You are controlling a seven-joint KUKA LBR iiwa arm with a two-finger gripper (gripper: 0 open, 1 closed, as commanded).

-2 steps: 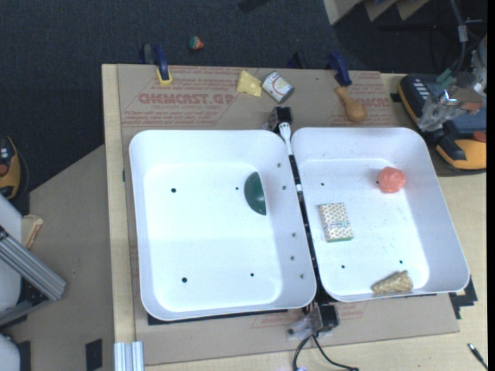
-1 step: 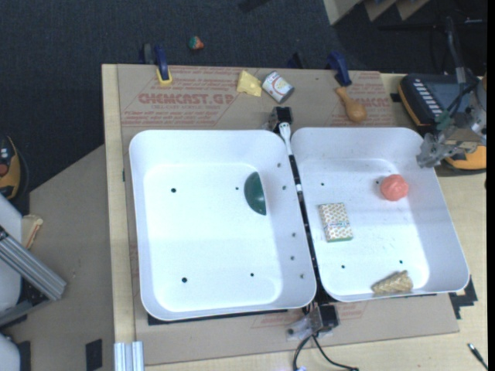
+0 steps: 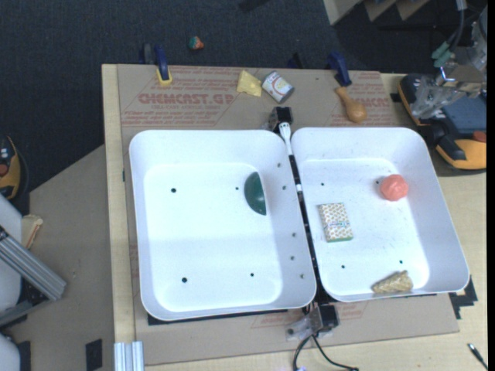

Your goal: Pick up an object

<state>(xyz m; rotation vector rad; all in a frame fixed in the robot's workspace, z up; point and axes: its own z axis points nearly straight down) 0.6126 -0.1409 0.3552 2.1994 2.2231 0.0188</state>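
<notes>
1. Camera view, looking down on the bench: two white bins side by side, the left bin (image 3: 155, 230) and the right bin (image 3: 433, 207), rims touching down the middle.
2. In the left bin there is one thing to pick, a dark green piece (image 3: 255, 193). It lies on the floor toward the back, near the wall shared with the other bin.
3. The right bin has three candidates. A red ball (image 3: 394, 187) sits toward the back right.
4. A small patterned pad (image 3: 335, 222) lies flat near the middle-left, well apart from the ball.
5. A tan chunk (image 3: 392, 284) rests at the front, against the near wall.
6. The gripper (image 3: 435, 93) appears to be the grey hardware at the upper right, off the bins and over the bench edge. Whether it is spread or closed, I cannot tell, and nothing shows in its grasp.
7. Behind the bins, on the brown board (image 3: 201, 99), lie a yellow scrap (image 3: 249, 84), a small box (image 3: 278, 86) just beside it, and a tan wooden piece (image 3: 351, 105) further right.
8. Two blue clamps grip the board's back edge: one left (image 3: 162, 62), one right (image 3: 337, 68).
</notes>
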